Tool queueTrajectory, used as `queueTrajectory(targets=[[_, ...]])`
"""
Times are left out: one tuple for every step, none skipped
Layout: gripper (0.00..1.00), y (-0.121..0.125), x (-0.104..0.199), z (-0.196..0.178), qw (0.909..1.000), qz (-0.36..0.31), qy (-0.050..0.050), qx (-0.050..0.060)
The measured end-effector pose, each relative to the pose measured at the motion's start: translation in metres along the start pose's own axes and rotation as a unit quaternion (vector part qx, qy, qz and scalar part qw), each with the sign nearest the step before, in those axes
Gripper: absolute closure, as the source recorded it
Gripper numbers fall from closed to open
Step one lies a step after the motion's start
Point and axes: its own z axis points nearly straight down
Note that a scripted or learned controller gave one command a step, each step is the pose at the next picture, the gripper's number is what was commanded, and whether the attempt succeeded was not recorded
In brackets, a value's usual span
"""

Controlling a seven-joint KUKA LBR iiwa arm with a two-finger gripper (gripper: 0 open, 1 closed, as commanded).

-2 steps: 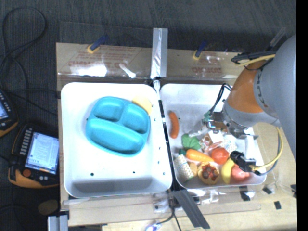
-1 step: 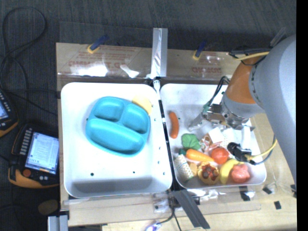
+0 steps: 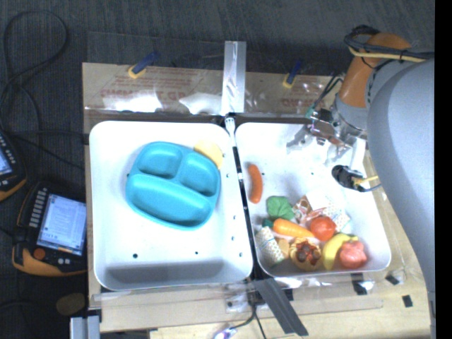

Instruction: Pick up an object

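The right bin (image 3: 272, 140) serves here as the landmark. The gripper (image 3: 319, 134) hangs over the far part of this bin, near its back right corner, and the grey arm (image 3: 402, 119) with the orange band (image 3: 360, 73) comes down to it from the right. The two thin fingers (image 3: 299, 138) are spread apart and nothing is between them, so the gripper holds nothing. Most of the toy food lies in the near part of the right bin, packed together: a carrot (image 3: 291, 227), a green leafy piece (image 3: 279, 207) just behind it, a red tomato (image 3: 322, 227), a yellow banana (image 3: 335, 248) and a red fruit (image 3: 353, 253) in the near right corner. A sausage (image 3: 255, 182) lies alone close to the left wall of the right bin, well apart from the gripper. To the left of the right bin stands the left bin (image 3: 106, 246), and inside it rests a blue divided plate (image 3: 172, 182). A small yellow piece (image 3: 209, 152) touches the far right edge of that plate, close to the wall that the two bins share.
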Motion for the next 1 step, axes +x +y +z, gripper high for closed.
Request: queueTrajectory(targets=[[0.0,0.0192,-0.0278,0.0236,0.994,0.109,0.004,0.013]])
